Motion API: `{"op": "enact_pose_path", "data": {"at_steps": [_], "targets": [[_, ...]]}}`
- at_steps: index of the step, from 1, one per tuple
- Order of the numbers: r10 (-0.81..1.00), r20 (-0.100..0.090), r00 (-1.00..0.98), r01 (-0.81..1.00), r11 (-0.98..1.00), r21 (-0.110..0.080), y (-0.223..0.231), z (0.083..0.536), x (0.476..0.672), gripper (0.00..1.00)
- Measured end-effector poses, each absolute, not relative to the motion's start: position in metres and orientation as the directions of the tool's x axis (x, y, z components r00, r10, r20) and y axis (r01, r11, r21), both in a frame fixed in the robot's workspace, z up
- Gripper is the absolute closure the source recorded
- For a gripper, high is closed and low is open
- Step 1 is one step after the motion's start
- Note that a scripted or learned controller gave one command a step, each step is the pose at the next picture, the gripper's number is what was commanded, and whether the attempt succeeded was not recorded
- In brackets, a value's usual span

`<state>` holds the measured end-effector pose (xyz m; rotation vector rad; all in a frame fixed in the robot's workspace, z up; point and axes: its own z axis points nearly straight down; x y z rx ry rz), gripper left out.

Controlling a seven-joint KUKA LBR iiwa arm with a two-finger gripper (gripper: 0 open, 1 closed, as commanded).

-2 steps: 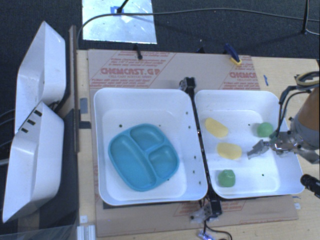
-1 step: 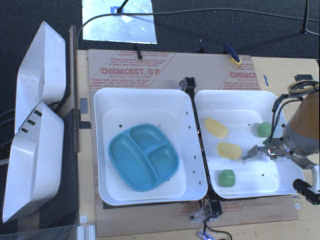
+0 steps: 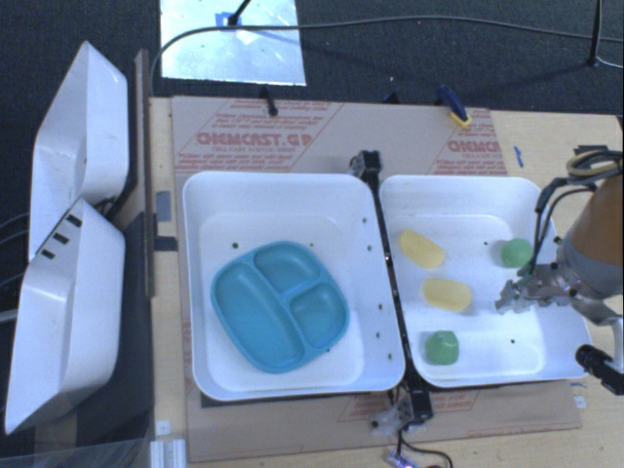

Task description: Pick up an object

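**Inspector:** What lay in the right bin [image 3: 468, 373]?

**Assistant:** Four small objects. A pale yellow piece [image 3: 421, 249] sat nearest the divider, a second yellow piece [image 3: 448, 294] just below it — the two close but apart. A green cube-like item [image 3: 443, 347] rested toward the near wall, and a green round item [image 3: 515, 253] lay at the far right, just beside the arm.

**Inspector:** And the jaws?

**Assistant:** The gripper [image 3: 515, 298] was low over the right bin, between the green round item and the second yellow piece. Nothing was seen between the jaws; whether they stood open or closed could not be told.

**Inspector:** The surroundings?

**Assistant:** The left bin [image 3: 283, 191] held a blue divided plate [image 3: 280, 304], lying flat. Both bins sat on a printed cardboard sheet [image 3: 322, 130] on the table — two more white bins [image 3: 73, 261] stood tilted at the left.
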<state>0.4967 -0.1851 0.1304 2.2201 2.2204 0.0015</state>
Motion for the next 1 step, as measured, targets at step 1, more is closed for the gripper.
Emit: {"op": "enact_pose_path", "data": {"at_steps": [1], "targets": [[1.000, -0.001, -0.001, 1.000, 0.001, 0.004, -0.1828, 0.1759, 0.4907, 1.00]]}}
